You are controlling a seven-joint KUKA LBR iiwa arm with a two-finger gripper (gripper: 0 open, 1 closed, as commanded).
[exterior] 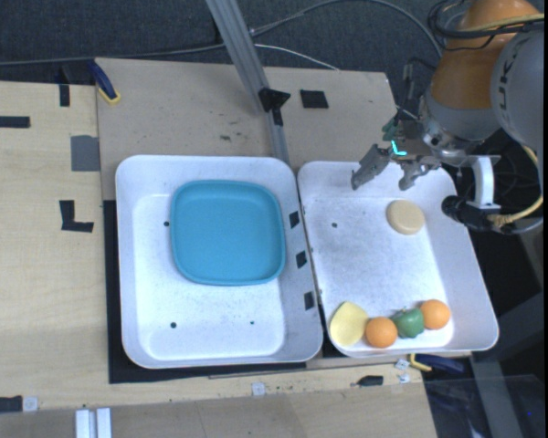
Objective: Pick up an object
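The grey arm with its orange band reached in from the right side of the bench, and its two-finger gripper (387, 173) hung over the far edge of the right shallow white plastic bin (365, 245), its two dark fingers (366, 171) spread apart with nothing between them. Just beside the gripper, a little toward the near side and nearer the bin's right wall, a pale beige round disc-shaped object (405, 217) lay flat on the speckled floor, apart from the fingers. Along the near edge of the same bin a row of small pieces sat close together: a pale yellow rounded wedge (348, 323) toward the near left corner, an orange ball-shaped fruit (380, 332) touching its right side, a small green lumpy item (408, 323) next to that, and a second orange ball-shaped fruit (435, 314) toward the near right corner. The middle of that bin's floor carried only dark speckles. The left shallow white plastic bin (146, 263) stood just beside the right one, their inner walls touching, and it held a light blue square plate with rounded corners (227, 231) lying flat toward its far side, centred between the left and right walls. A grey metal bar (247, 53) ran at a slant from the far edge of the bench down to the seam between the two bins.
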